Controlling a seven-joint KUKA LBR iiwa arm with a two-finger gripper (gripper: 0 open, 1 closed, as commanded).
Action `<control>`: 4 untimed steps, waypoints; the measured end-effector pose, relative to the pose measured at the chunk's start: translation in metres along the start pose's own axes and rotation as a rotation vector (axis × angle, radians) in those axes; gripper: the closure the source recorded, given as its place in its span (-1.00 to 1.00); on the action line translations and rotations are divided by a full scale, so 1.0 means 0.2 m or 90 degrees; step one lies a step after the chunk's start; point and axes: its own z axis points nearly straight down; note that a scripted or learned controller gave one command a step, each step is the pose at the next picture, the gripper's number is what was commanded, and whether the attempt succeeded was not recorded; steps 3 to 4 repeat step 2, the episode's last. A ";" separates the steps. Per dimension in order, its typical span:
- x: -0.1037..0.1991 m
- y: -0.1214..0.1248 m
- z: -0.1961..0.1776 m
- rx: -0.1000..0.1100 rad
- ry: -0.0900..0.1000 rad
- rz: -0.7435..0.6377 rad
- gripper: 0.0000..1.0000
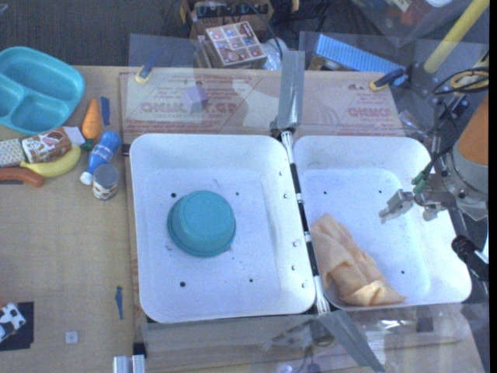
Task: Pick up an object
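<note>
A teal bowl point(202, 222) lies upside down in the left bin point(155, 162). A crumpled tan cloth point(349, 263) lies in the right bin point(349, 158), along its left and front side. My gripper point(410, 207) hangs over the right part of the right bin, to the upper right of the cloth and apart from it. Its two fingers are spread open, and nothing is between them.
Left of the bins, on the wooden bench, lie a blue divided plate point(35, 88), a toy carrot point(92, 119), a banana point(50, 165), a small blue bottle point(101, 152) and a can point(106, 182). Boxes and cables crowd the area behind the bins.
</note>
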 end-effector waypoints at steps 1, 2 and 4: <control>0.29 -0.16 0.55 -0.007 0.000 0.045 -1.00; 0.29 -0.16 0.49 -0.010 0.001 0.047 1.00; 0.29 -0.16 0.49 -0.010 0.001 0.047 1.00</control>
